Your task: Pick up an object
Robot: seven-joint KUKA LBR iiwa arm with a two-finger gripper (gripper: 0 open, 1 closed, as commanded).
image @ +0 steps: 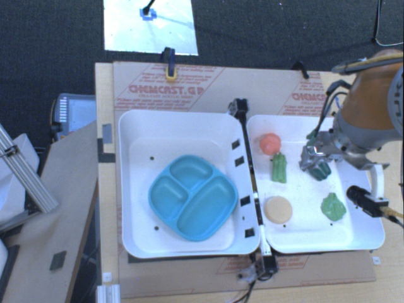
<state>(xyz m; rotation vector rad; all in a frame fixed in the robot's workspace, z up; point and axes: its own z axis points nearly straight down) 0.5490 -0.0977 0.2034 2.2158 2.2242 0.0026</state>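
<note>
The gripper [317,163] hangs low in the right bin [360,235], its metallic fingers set around a small dark green object [321,170]; whether they actually clamp it cannot be told. Just left stands a slim green bumpy piece [278,168], with a round orange-red ball [270,143] above it. Nearer the front lie a flat tan disc [278,209] and a leafy green lump [333,207]. The left bin [139,169] of smooth white plastic holds a glossy blue divided plate [192,196]. Both rest on the cardboard-covered surface [208,84].
</note>
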